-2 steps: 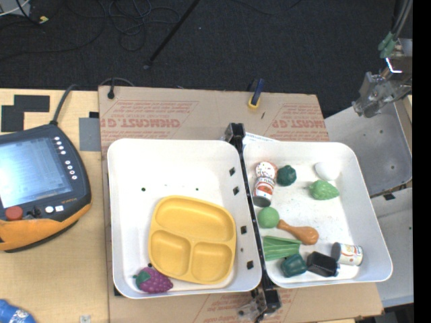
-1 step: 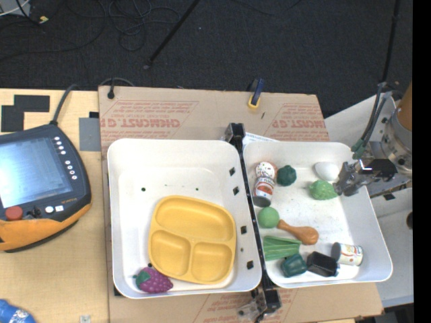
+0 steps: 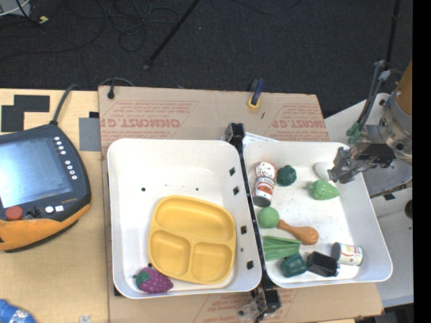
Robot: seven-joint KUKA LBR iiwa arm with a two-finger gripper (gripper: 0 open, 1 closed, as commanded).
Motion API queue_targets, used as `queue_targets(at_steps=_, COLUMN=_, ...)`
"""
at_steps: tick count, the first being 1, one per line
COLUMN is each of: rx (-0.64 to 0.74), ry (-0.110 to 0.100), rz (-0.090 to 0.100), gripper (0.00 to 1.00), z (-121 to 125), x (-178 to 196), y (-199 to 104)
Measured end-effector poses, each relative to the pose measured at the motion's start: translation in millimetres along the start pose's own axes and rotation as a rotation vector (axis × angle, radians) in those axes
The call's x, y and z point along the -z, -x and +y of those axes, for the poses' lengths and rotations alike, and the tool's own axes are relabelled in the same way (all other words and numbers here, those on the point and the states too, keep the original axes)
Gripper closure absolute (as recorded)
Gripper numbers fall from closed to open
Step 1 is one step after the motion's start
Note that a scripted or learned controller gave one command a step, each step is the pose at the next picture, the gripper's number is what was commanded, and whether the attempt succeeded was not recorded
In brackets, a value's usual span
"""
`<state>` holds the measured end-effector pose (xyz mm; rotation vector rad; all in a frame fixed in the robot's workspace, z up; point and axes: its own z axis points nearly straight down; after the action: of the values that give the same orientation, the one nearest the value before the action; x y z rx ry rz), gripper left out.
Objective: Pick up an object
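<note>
While the gripper (image 3: 342, 169) hangs over the far right part of the right bin (image 3: 374, 244), whether it is released or clenched cannot be told. Just beside it lies one light-green leafy toy (image 3: 324, 190), bumpy and rounded. The same bin holds one striped can (image 3: 264, 182), one dark-green lump (image 3: 286, 175), one green-headed wooden maraca (image 3: 286, 225), one green fan-shaped piece (image 3: 279, 247), one teal block (image 3: 293, 266), one black block (image 3: 322, 264) and one small white can (image 3: 349, 254). The left bin (image 3: 131, 180) holds one yellow divided tray (image 3: 192, 238) and one purple grape bunch (image 3: 154, 280).

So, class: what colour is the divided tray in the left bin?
Yellow: the divided tray, seen in the camera view.
</note>
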<state>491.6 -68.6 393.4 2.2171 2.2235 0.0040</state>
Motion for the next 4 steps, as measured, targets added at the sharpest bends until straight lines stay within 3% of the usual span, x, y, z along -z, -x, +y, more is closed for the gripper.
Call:
queue_targets(at_steps=2, rx=0.001, ry=-0.002, rz=0.0, gripper=1.0, z=42.4, x=43.9, y=-87.9)
queue_targets(at_steps=3, rx=-0.006, ry=-0.007, rz=0.0, gripper=1.0, z=-15.7, x=46.9, y=-69.7)
queue_targets(at_steps=4, rx=-0.002, ry=-0.007, rz=-0.001, gripper=1.0, z=-12.8, x=56.2, y=-71.4)
